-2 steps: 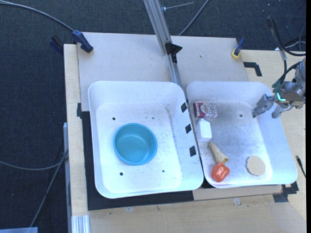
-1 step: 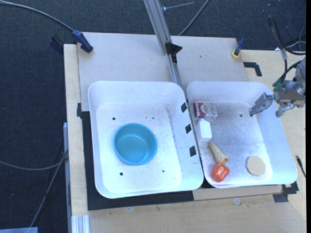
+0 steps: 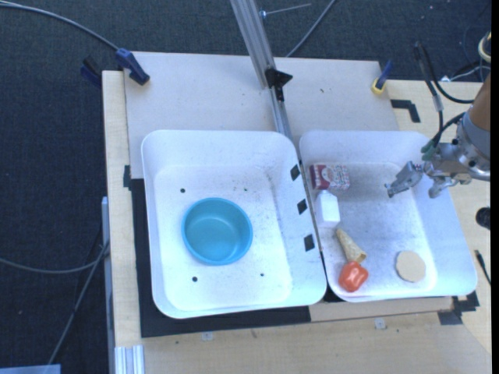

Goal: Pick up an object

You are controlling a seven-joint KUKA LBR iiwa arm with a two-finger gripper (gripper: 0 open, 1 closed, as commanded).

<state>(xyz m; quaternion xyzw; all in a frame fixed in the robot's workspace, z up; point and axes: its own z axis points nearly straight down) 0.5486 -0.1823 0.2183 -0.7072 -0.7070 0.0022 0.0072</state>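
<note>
Gripper [image 3: 415, 179] open and empty above right bin [image 3: 460, 275], objects all below: tan disc [image 3: 411, 266], red piece [image 3: 353, 276], cone [image 3: 351, 245], white block [image 3: 328, 207], red carton [image 3: 329, 177]; risk of closing on air if descent lands between them.

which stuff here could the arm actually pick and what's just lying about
For the job: gripper, carton, white block, cone, red pepper, round biscuit, blue bowl.

Just lying about: blue clamp, yellow clamp, cables.
</note>
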